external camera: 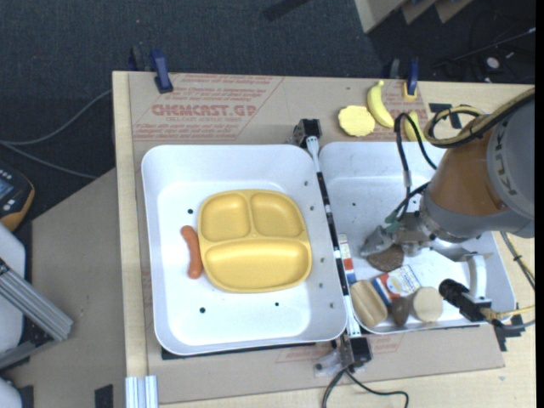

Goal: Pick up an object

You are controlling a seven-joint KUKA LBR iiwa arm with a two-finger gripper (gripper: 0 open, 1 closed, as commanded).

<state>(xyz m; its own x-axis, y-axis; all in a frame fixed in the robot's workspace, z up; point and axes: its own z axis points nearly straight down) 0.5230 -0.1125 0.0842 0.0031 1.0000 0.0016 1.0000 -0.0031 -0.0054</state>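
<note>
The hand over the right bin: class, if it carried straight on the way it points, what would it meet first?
The hand points down and leftward into the right bin. Most likely it first meets the brownish object right beneath it, though depth is hard to judge from this view.

In the right bin's near corner a tan, rounded block (367, 302) lies beside a brown piece (399, 307) and a pale ball (427, 304), all touching. A white packet with red and blue print (396, 281) rests just behind them.
</note>
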